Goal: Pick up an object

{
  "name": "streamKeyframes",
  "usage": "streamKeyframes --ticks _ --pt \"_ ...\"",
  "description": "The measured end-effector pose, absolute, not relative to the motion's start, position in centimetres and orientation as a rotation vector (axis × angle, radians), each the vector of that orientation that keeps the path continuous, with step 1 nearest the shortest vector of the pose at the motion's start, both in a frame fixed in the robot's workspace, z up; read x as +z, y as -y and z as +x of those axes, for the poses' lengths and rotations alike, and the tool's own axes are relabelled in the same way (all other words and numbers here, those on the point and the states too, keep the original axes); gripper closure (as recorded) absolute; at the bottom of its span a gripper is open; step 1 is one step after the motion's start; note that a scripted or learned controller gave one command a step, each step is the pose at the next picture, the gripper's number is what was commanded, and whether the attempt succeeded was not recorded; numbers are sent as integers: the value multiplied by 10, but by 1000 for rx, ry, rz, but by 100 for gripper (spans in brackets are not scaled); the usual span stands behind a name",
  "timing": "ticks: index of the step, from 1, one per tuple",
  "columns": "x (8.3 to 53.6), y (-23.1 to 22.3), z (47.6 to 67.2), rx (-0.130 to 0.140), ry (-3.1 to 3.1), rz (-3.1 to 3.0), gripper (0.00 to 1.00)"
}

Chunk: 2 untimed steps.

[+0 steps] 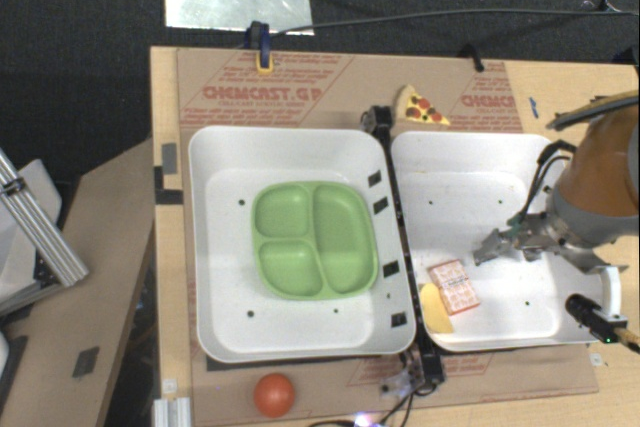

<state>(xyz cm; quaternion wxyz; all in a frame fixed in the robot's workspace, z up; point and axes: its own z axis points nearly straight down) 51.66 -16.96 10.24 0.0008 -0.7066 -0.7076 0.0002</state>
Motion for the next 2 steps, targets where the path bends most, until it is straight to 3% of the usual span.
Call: streamKeyframes --ticks 1,2 --pt "115 170 518 -2 2225 -2221 100" --pt "163 165 521 -5 2230 -2220 100"
